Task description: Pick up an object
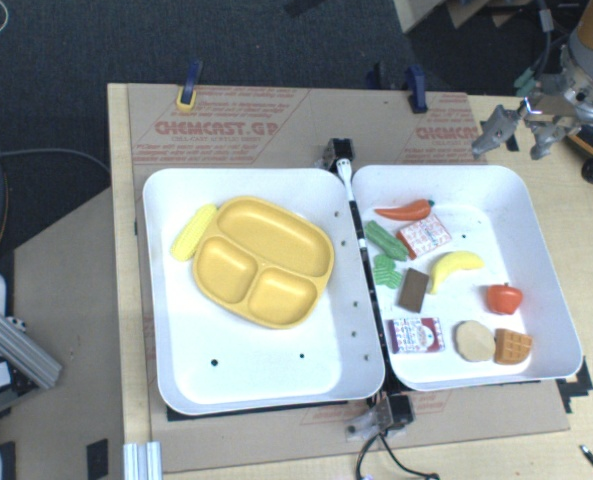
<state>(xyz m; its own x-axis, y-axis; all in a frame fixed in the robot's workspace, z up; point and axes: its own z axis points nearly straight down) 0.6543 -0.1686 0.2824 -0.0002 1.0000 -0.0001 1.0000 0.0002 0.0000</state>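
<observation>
The right bin (536,218) holds several toy foods: a red chili pepper (404,209), a green bean pod (384,240), a red-and-white carton (424,236), a banana (454,266), a brown bar (413,290), a tomato (503,298), a small red box (414,335), a round bun (473,341) and a waffle (512,347). My gripper (519,133) hovers beyond the bin's far right corner, over the bench. It is open, with nothing between its fingers, and well away from every object.
In the left bin (166,298) a yellow divided plate (264,260) lies beside a corn cob (193,231). Clamps (187,90) hold the cardboard's far edge. A black divider (361,258) runs between the bins.
</observation>
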